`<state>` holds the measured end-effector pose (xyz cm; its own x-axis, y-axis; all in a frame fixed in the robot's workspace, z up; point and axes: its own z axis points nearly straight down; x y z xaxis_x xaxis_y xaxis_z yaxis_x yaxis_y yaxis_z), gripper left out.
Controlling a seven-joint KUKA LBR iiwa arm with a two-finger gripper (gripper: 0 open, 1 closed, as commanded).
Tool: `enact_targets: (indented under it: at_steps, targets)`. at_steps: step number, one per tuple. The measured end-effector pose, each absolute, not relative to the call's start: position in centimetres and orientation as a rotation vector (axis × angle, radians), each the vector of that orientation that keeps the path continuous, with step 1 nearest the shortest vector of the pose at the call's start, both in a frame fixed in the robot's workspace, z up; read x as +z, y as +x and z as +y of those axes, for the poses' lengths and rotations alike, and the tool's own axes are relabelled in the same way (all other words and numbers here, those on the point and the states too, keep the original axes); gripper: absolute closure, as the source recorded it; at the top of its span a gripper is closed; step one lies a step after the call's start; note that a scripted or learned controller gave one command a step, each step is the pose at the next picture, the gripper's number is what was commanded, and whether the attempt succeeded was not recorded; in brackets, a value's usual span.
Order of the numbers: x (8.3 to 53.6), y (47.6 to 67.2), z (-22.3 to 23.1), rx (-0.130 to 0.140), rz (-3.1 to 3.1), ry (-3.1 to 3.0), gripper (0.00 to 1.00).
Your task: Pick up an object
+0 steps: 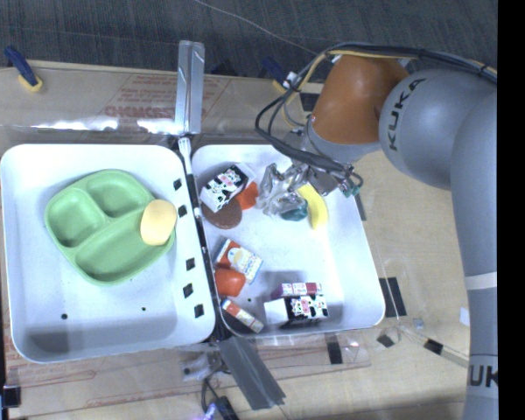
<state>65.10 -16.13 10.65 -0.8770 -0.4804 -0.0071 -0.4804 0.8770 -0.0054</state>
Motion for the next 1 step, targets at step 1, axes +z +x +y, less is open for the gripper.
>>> enact_targets:
  at_steps: [1]
  targets:
    - [9.2, 56.58, -8.93, 0.003, 3.082, -0.606, 1.0]
